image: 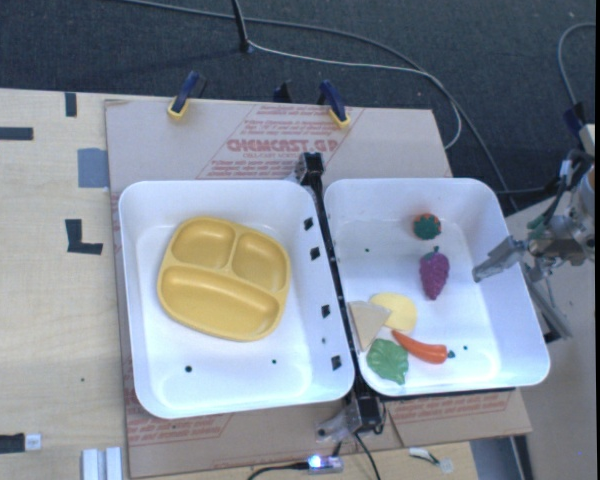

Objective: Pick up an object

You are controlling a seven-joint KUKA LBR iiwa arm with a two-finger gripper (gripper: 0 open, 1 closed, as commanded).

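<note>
Progress is nil as far as can be judged: no object is lifted. The tool (495,260) sits at the right bin's (480,193) right rim, apart from every item; whether it stands wide or narrow cannot be told. Grapes (434,273) lie nearest it, a strawberry (426,226) farther back, a carrot (421,348) and a green leaf (388,360) at the near side. The yellow tray (223,278) occupies the left bin (140,308). Approach, grip and lift all remain.

Side by side on a brown cardboard sheet (280,143) held by two blue-and-yellow clamps (184,96): two shallow white plastic bins (140,268), the left bearing a yellow compartmented plastic tray (223,278); black cables (310,38) crossing dark carpet behind
</note>
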